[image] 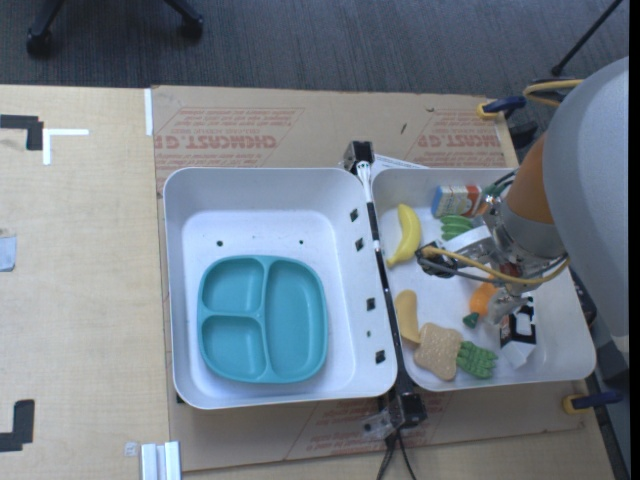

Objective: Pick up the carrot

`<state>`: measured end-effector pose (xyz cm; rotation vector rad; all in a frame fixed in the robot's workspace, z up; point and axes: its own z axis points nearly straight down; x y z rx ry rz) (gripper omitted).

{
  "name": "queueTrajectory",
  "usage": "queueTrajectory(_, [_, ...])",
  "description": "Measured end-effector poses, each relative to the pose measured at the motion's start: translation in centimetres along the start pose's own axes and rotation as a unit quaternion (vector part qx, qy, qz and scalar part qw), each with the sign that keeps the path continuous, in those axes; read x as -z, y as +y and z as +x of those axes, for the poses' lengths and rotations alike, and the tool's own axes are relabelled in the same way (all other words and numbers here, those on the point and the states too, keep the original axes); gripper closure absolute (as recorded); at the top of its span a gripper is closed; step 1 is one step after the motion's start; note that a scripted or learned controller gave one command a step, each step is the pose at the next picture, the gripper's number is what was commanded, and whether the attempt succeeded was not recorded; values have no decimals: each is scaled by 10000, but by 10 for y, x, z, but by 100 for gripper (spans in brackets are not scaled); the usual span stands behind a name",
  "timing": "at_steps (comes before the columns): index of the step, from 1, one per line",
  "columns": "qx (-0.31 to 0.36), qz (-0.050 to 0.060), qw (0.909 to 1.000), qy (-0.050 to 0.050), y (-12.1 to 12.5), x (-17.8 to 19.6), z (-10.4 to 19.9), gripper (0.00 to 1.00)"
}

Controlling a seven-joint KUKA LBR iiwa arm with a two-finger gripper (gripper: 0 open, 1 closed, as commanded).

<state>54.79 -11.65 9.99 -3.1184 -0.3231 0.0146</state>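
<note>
The carrot (482, 299) is a small orange piece with a green tuft at its lower left, lying in the right bin (560, 353). Part of it is covered by the gripper (508, 306), which hangs directly over its right side, low in the bin. The grey arm with its orange band comes in from the right and hides the bin's far right part. A looping yellow cable runs across just above the carrot. I cannot make out whether the carrot is gripped.
Also in the right bin are a banana (405, 233), a yellow-orange slice (408, 315), a tan bread piece (438, 351), a green bumpy item (477, 360) and a small can (457, 200). The left bin (190, 208) holds a teal divided plate (264, 318).
</note>
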Motion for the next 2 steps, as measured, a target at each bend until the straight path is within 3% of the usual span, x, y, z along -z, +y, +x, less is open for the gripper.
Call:
queueTrajectory(1, [30,11,10000,-14,0,8,0,100])
queueTrajectory(2, [2479,-67,9687,66,-14,-5,-66,100])
